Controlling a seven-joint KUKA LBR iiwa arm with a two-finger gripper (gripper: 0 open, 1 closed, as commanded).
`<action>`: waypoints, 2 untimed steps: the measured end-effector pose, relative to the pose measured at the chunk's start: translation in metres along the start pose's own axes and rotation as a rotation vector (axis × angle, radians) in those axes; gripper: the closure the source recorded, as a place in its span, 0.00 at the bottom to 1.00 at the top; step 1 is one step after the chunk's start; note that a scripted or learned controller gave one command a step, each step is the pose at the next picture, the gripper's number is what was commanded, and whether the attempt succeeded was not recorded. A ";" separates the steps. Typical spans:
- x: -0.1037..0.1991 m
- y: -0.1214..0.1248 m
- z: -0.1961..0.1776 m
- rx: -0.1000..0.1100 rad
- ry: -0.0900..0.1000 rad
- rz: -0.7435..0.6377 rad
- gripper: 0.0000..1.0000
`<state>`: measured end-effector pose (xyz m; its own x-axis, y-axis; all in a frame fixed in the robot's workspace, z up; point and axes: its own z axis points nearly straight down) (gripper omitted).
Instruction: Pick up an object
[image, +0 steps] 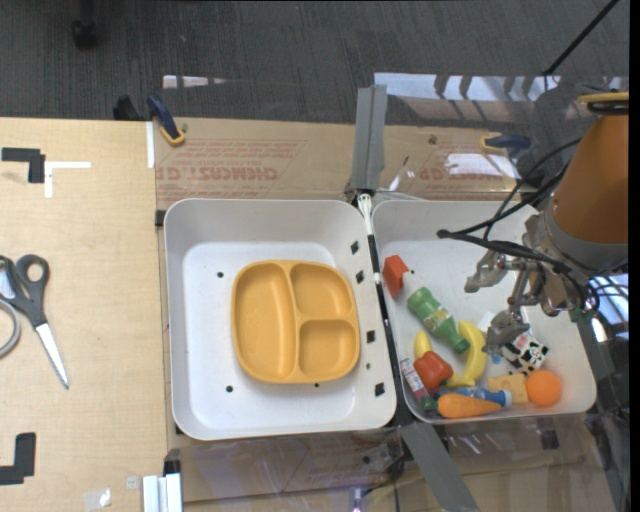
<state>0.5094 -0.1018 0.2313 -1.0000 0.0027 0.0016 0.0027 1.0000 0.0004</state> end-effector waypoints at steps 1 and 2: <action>-0.048 0.001 0.124 0.000 0.000 -0.106 0.00; 0.017 -0.046 0.138 0.003 -0.013 -0.030 0.00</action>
<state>0.4919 -0.1479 0.0934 -0.9996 -0.0272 -0.0114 -0.0271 0.9996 -0.0031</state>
